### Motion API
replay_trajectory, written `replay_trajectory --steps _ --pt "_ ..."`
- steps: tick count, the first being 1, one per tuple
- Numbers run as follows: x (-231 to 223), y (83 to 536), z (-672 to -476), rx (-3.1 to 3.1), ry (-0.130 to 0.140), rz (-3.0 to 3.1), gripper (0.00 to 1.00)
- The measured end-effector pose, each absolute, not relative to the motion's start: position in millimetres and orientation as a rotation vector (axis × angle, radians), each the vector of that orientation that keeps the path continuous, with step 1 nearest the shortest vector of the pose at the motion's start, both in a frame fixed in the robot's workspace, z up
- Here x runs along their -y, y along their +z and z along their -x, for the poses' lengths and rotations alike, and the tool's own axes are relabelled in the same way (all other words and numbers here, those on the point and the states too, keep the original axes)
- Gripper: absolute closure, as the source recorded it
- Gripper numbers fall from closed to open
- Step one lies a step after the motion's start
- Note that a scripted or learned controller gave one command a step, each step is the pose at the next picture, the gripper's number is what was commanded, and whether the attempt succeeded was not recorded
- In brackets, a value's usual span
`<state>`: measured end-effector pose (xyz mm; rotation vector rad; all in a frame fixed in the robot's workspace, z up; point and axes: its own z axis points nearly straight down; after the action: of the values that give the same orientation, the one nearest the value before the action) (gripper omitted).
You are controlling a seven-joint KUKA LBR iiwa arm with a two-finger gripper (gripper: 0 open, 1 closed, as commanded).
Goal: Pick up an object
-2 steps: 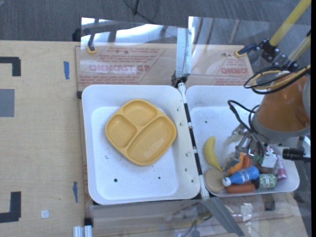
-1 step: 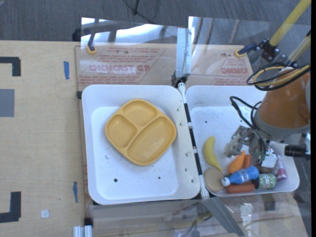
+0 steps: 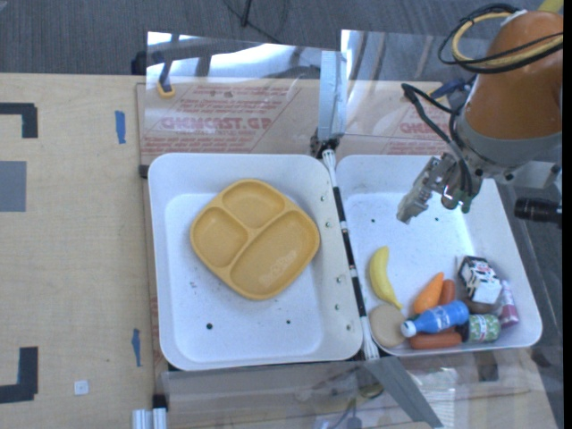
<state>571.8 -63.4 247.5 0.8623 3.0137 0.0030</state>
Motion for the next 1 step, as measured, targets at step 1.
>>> replay_trajectory --steps 1 --pt "63.5 246.8 -571.5 -3.015 0.002 -0.863 0.0"
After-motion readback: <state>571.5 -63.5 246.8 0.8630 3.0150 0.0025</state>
